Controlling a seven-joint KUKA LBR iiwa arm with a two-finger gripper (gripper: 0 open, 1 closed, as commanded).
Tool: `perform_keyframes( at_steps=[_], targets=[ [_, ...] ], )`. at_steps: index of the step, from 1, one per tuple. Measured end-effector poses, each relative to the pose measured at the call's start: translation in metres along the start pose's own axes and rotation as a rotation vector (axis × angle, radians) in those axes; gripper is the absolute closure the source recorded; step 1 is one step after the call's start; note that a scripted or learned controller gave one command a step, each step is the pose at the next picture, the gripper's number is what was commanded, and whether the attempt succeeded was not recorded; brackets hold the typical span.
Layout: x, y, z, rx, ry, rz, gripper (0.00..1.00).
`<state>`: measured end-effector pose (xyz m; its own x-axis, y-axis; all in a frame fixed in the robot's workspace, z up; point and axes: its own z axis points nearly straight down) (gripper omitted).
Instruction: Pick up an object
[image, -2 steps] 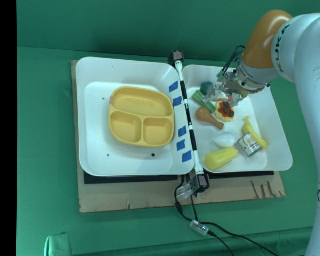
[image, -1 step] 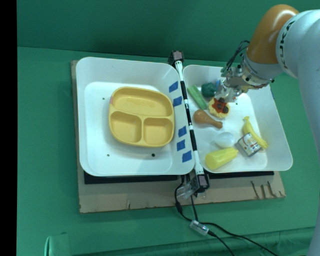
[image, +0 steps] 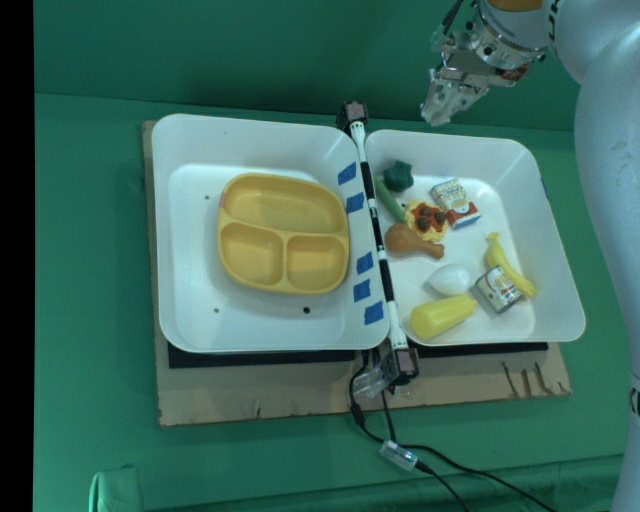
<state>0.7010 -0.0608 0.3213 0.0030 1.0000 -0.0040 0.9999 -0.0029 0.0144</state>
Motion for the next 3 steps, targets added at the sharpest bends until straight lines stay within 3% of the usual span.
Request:
perform_keyframes(
  at_steps=[3],
  targets=[
    [0.102,0.001,-0.004,0.001,0.001,0.002,1.0]
  ],
)
